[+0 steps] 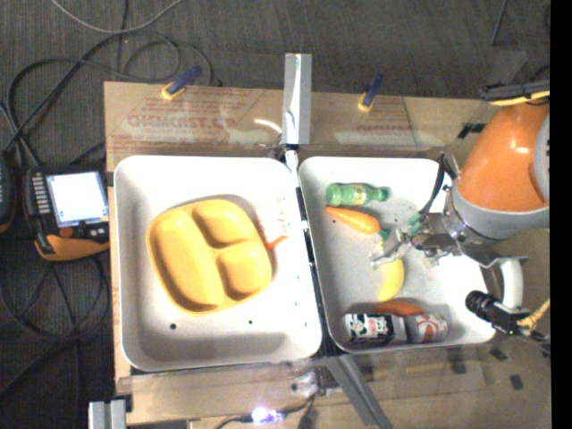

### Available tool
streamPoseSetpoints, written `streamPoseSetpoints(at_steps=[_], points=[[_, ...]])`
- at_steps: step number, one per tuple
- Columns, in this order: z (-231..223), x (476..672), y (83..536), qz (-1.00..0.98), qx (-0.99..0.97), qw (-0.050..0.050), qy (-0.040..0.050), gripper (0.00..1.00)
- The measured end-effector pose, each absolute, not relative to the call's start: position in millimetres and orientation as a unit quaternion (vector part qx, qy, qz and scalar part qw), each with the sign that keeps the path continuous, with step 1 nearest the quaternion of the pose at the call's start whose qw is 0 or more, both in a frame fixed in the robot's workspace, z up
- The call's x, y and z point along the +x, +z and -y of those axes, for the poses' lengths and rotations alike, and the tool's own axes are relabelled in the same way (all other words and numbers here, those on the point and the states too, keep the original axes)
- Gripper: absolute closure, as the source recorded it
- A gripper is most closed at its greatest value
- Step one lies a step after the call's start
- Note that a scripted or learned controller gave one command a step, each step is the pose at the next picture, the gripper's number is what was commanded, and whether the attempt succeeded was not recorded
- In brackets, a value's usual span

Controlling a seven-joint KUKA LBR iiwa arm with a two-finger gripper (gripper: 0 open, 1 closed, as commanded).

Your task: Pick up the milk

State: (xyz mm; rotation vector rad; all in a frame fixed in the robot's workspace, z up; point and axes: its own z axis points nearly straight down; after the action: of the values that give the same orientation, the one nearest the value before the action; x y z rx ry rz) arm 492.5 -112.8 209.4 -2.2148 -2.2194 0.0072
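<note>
Count: two white bins, side by side. One yellow divided plate sat in the left-of-frame bin. Right bin held one green bottle, one carrot, one banana, one milk carton and one can.

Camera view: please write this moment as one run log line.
gripper: above banana | milk: lying at right bin front wall, not held
</note>
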Motion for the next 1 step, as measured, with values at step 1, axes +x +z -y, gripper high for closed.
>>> streamPoseSetpoints(at_steps=[1], points=[[-11.3, 483.7, 180.5, 0.692, -0.722, 0.003, 0.0028, 0.0]])
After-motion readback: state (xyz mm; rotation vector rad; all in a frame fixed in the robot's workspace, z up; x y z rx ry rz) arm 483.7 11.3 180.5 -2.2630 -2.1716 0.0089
